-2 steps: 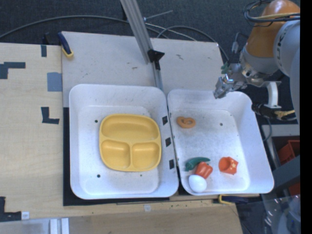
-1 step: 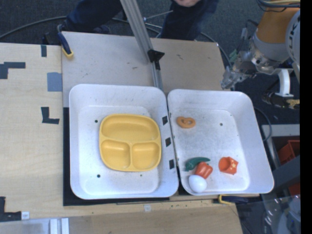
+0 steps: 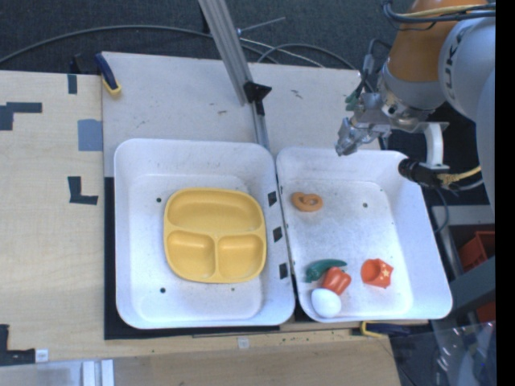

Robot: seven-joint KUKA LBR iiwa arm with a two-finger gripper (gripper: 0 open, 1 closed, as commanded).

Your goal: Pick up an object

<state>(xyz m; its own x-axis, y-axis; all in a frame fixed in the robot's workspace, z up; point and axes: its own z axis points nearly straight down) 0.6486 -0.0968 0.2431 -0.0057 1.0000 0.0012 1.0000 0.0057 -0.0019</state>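
My gripper [image 3: 348,145] hangs over the far rim of the right bin [image 3: 418,215], with nothing visible between its fingers. In that bin a brown pretzel-like ring [image 3: 306,202] lies near the left wall, well below and left of the gripper. Along the bin's near side sit a red pepper with a green stem [image 3: 331,276], a white egg-like ball [image 3: 326,301] and a red-orange piece with a yellow star [image 3: 376,273]. The left bin [image 3: 133,215] holds a yellow divided tray [image 3: 215,233].
A slanted metal post [image 3: 229,43] rises behind the bins, with its foot at the divider between them. A blue and yellow clamp [image 3: 108,74] sits at the bench's far left. Cables run across the dark floor behind.
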